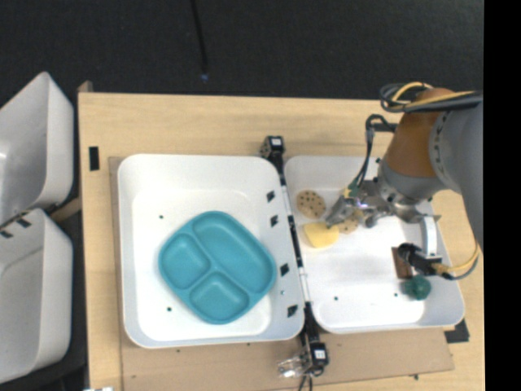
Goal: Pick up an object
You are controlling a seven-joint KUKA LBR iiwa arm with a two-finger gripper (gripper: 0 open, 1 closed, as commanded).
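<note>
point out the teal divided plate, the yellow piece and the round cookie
teal divided plate (pixel 216 265), camera view, on the ridge between its compartments
yellow piece (pixel 321 235), camera view, on the middle of its top face
round cookie (pixel 308 202), camera view, on its centre

One fixed camera looks down at a slant from above the desk (pixel 195 125); both white bins (pixel 138 218) sit mid-frame; the arm (pixel 423 149) enters from the right.

Wooden bench (pixel 195 125) under two white bins (pixel 138 218)
</note>
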